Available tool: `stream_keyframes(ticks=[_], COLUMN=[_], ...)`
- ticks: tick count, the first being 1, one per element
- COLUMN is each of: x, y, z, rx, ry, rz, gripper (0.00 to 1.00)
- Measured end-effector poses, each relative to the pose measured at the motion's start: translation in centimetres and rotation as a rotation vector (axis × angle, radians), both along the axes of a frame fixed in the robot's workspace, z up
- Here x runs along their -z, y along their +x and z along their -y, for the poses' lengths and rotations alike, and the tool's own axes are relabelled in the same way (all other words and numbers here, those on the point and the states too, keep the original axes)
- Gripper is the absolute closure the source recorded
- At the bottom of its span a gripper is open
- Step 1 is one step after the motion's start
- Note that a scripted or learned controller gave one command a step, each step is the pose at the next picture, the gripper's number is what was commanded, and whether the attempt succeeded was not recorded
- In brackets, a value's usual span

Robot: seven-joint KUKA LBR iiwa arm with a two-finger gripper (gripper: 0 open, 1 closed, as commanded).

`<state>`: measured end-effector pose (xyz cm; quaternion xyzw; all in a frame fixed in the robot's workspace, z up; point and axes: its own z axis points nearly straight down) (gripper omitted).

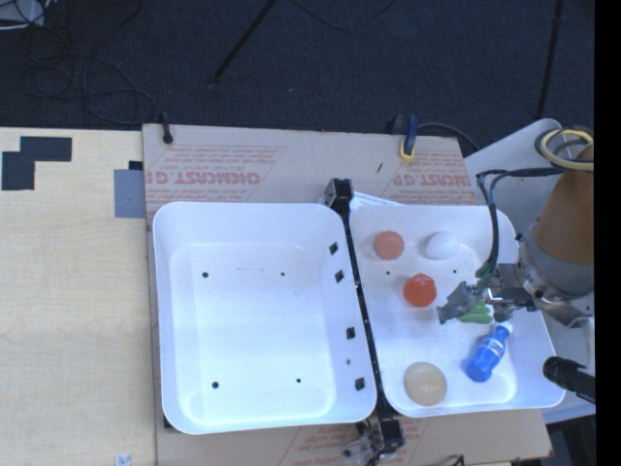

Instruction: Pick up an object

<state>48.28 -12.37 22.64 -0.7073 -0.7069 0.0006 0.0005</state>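
Loosely scattered across the right bin (pixel 388 343), six small things for picking: toward its far left corner a dull orange-pink ball (pixel 389 245); nearer the front, just right of it, a brighter red ball (pixel 419 289); at the front edge a flat, pale tan round piece (pixel 424 382); back at the far side a white ball (pixel 441 246), hard to separate from the white floor; then a small green thing (pixel 476 313), and right of the tan piece a blue bottle (pixel 487 352) with a white cap, lying on its side at a slant. All apart from one another, except the green thing, right against the gripper (pixel 456 311). Round about: a sheet of printed cardboard (pixel 243 168) under everything, the left bin (pixel 160 260) on it with only dark specks on its floor, a black strip (pixel 349 289) with clips between the two bins, and a black cable (pixel 491 221) looping down over the right bin's far corner toward the wrist. Low over the right bin's right half, the dark gripper, pointing left, and behind it the grey arm (pixel 563 270) with its orange band (pixel 572 212), cut off at the frame's edge. Impossible to tell whether open or closed, or whether gripping the green thing or merely over it; shape of the green thing also mostly hidden beneath the metal.
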Motion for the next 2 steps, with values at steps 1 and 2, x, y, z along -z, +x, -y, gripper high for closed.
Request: stream_keyframes(ticks=[1, 2], x=[-18.8, -32.0], y=[6.4, 9.1], z=[2.1, -0.6], rx=[-0.003, -0.005], ry=[-0.006, -0.003], rz=[0.020, 0.016], gripper=[0.00, 0.00])
